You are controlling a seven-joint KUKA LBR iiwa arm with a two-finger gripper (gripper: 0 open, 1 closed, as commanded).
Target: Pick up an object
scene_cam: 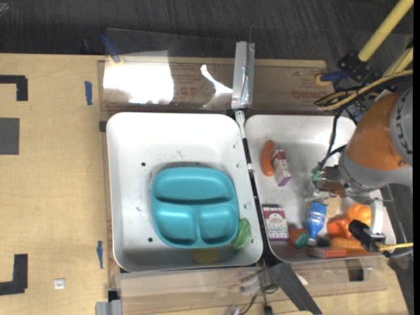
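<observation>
A pale wooden counter (pixel 46 176), marked with black tape corners (pixel 16 87) and small strips of blue tape (pixel 88 92), carries two shallow white bins side by side. A sheet of glossy clear plastic (pixel 170 77) stands behind them.

The left bin (pixel 125 136) holds a smooth teal plastic plate (pixel 193 205) with rounded corners. It is divided into one long compartment and two smaller ones, all bare. A soft green item (pixel 241 235) touches the plate's lower right corner, and a dull yellow one (pixel 207 256) lies just beyond the plate's near edge.

The right bin (pixel 295 133) is crowded. Near the divider lies an orange oblong piece (pixel 267 157), with a small red-and-white carton (pixel 282 167) just beside it. A second, maroon-and-white carton (pixel 274 222) lies closer to the near wall. Next to that is a blue bottle (pixel 316 218), lying tilted, with a small teal piece (pixel 301 240) at its lower end. Glossy orange toy pieces (pixel 348 223) cluster to the bottle's right, and a flat red strip (pixel 328 252) lies along the near wall.

The arm's orange band (pixel 380 136) hangs over the right bin. The gripper (pixel 326 184) sits low, just above the top of the blue bottle. From this angle it cannot be told whether it is open or closed, or whether it has hold of anything.
</observation>
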